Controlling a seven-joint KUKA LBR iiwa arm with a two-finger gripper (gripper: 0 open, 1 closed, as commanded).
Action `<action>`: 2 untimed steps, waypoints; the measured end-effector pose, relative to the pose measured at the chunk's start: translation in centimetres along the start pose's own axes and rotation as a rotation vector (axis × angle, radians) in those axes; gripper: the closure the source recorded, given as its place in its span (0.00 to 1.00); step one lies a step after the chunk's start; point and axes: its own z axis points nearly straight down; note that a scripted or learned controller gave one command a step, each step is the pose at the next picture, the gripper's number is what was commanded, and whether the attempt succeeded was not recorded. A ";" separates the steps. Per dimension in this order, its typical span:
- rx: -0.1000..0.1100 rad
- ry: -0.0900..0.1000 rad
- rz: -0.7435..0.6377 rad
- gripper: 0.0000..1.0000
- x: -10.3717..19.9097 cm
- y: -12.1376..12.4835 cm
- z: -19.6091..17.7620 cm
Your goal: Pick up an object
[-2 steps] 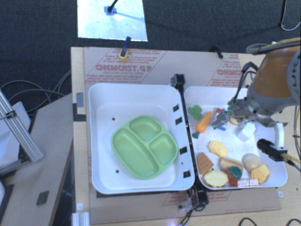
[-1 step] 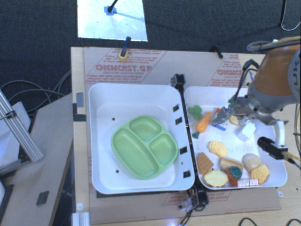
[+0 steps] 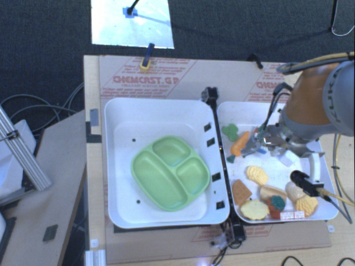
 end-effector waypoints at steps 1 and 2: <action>0.001 0.000 0.001 0.00 0.0 0.0 5.2; -0.005 -0.001 0.001 1.00 0.0 0.1 3.9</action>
